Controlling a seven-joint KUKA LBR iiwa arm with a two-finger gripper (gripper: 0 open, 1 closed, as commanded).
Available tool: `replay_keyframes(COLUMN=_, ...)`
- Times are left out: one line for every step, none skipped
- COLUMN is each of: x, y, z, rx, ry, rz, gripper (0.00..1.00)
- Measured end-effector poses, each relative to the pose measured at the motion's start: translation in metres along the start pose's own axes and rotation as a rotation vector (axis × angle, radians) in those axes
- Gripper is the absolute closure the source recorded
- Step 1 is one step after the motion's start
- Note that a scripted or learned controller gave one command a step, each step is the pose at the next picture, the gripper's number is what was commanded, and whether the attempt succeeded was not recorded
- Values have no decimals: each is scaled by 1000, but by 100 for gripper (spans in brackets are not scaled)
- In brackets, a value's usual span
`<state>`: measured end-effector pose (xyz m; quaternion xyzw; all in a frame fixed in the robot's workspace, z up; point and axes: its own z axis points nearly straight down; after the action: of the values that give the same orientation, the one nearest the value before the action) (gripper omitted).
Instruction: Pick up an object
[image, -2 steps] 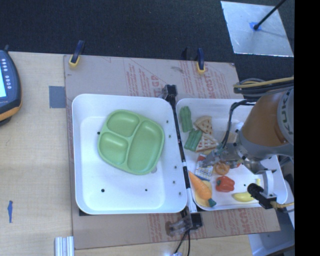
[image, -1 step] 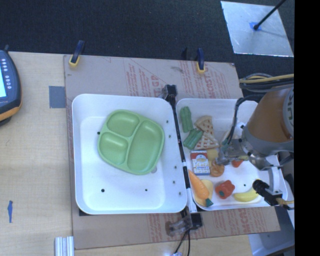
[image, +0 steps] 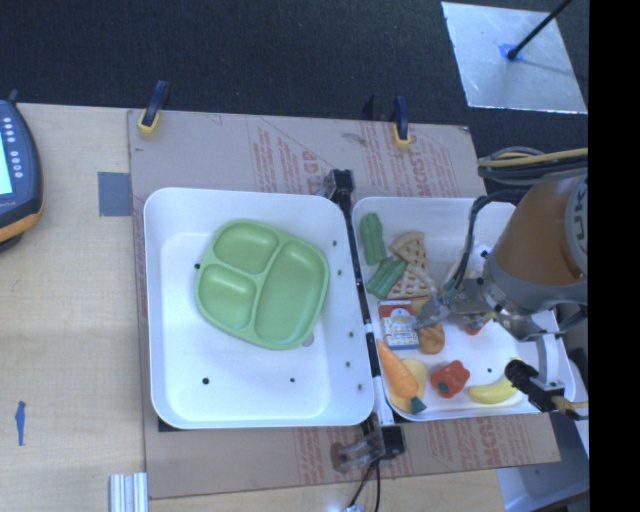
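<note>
Pick not done: gripper (image: 437, 310) is down in the right bin (image: 520, 212) among the toy food, right by the brown piece (image: 431, 340) and small carton (image: 399, 327), nothing visibly lifted; can't tell its state, so grasp and lift remain.

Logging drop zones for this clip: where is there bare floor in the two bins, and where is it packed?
Left bin: bare floor lies in front of the green divided plate, toward the near rim, plus a strip along its left wall. Right bin: crowded, with carrot, tomato, banana and waffle close together and the gripper among them.
</note>
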<state>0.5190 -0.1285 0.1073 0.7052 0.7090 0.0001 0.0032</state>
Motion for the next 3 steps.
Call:
replay_keyframes(x=-1, y=0, z=-10, rx=1, ry=-1, rz=-1, gripper=100)
replay_keyframes(x=-1, y=0, z=-10, rx=1, ry=-1, rz=-2, gripper=0)
replay_keyframes(x=-28, y=44, z=17, rx=4, ry=4, rz=0, gripper=0)
